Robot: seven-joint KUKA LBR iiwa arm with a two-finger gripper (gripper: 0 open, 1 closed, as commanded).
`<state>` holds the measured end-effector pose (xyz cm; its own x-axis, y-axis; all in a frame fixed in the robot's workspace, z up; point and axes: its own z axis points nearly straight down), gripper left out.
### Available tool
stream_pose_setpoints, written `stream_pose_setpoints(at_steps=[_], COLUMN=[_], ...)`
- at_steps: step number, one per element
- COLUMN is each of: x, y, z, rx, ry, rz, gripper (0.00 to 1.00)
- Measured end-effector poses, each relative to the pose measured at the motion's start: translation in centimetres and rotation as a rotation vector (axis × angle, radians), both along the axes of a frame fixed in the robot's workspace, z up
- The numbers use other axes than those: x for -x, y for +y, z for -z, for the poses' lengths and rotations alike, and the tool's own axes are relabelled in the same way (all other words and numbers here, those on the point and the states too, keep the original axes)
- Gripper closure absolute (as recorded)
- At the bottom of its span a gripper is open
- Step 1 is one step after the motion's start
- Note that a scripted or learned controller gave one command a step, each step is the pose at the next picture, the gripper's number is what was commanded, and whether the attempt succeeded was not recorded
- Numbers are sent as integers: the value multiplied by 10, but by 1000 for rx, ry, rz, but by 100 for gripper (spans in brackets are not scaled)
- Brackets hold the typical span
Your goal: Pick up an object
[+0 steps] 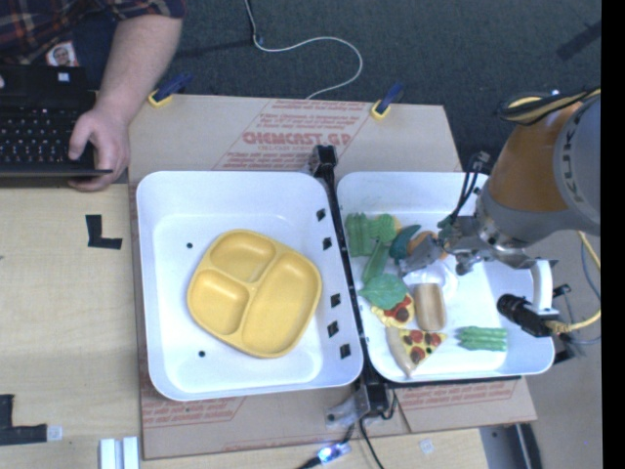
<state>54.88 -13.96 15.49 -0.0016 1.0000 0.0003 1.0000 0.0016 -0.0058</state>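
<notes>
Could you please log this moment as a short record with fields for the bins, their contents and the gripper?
left bin: holds a yellow divided plate
right bin: holds toy food, including a pizza slice, a hot dog and green pieces
gripper: low over the right bin, by the green pieces
grasp: cannot tell
bystander: person's hand on a keyboard, upper left
</notes>
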Motion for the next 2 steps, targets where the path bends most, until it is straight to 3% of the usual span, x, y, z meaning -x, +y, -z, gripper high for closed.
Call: stream_pose_setpoints(at_steps=[1, 2], x=[2, -1], y=[6, 6], z=[62, 66], rx=[0, -1], ry=[-4, -9], rz=[1, 1], gripper=[0, 0])
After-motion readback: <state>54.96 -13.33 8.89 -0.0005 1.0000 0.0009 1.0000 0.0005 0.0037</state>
